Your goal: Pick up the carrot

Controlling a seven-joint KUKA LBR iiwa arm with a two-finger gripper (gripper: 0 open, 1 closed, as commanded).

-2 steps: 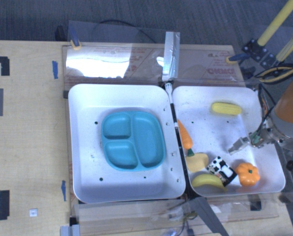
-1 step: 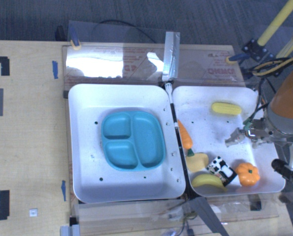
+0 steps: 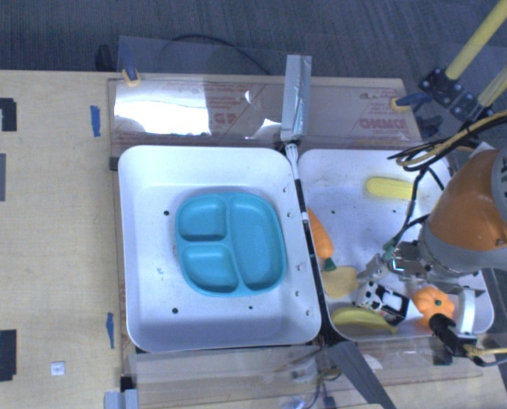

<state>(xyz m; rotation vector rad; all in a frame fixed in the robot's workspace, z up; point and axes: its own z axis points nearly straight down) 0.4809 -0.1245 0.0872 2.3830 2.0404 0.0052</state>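
Carrot (image 3: 319, 236) lies at the right bin's (image 3: 347, 173) left wall, apart from the gripper (image 3: 379, 292) — which hangs low nearby; whether its fingers are spread is unclear.

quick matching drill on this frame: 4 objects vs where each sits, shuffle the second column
Things:
1. Orange tapered carrot
2. Blue three-compartment plastic tray
3. Long yellow banana-like piece
4. Grey arm's two-finger tool

Places:
A. Middle of the left white bin
B. Upper part of the right white bin
C. Right bin, against its left wall
D. Low over the right bin's lower part

Pairs: 1-C, 2-A, 3-B, 4-D
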